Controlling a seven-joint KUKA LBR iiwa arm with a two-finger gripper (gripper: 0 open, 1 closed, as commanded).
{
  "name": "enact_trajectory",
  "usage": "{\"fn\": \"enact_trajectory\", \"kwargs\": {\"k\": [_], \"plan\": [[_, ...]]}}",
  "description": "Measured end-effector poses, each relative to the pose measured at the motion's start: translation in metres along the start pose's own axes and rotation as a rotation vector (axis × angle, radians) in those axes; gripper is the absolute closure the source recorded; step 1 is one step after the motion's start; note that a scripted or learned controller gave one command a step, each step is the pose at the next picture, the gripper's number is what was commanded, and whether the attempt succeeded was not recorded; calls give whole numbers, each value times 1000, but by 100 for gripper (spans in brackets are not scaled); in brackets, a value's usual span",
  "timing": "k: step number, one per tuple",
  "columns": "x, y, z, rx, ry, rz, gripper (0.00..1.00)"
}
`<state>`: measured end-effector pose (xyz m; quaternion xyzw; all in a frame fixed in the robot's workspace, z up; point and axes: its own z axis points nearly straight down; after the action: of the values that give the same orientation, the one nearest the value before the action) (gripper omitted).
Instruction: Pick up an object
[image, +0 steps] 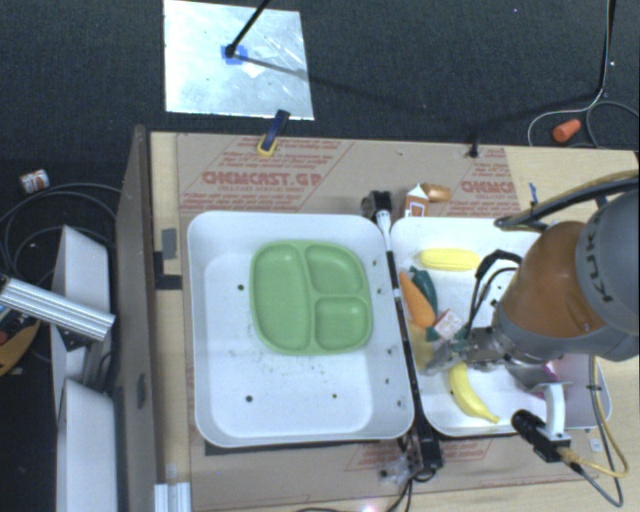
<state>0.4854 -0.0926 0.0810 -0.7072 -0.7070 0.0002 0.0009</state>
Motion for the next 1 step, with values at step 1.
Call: {"fn": "enact_trajectory", "kwargs": {"k": [1], "plan": [[0,3,-14,-7,-1,-2,100]]}}
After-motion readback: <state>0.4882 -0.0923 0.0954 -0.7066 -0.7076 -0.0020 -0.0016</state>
